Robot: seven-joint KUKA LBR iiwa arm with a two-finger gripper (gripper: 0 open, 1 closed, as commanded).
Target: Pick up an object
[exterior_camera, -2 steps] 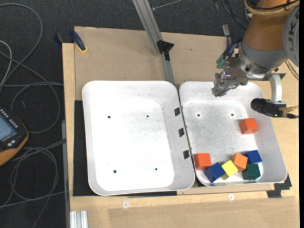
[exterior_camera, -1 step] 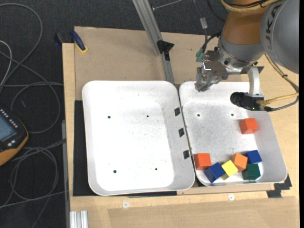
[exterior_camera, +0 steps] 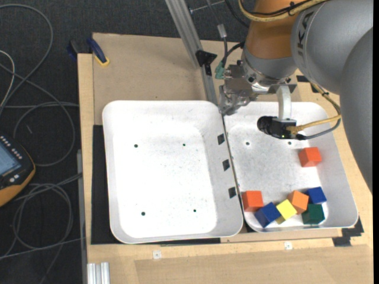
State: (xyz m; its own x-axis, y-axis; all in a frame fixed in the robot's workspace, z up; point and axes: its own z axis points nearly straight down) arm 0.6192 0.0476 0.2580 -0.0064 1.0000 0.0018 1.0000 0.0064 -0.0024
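Several small blocks lie in the right bin [exterior_camera: 269,167]. An orange block [exterior_camera: 310,157] sits alone near its right wall. Along the front wall are an orange block [exterior_camera: 253,200], a blue block [exterior_camera: 267,213], a yellow block [exterior_camera: 286,209], another orange block [exterior_camera: 299,200], a second blue block [exterior_camera: 316,194] and a green block [exterior_camera: 313,213]. My gripper [exterior_camera: 232,101] hangs over the back left corner of the right bin, by the divider between the bins, far from all the blocks. Nothing shows in it.
The left bin [exterior_camera: 109,136] stands beside the right one. A slanted metal pole [exterior_camera: 185,23] rises behind the bins, close to the gripper. A black unit [exterior_camera: 274,126] with a yellow cable hangs off the wrist. Cables and a handheld device [exterior_camera: 10,165] lie left of the bench.
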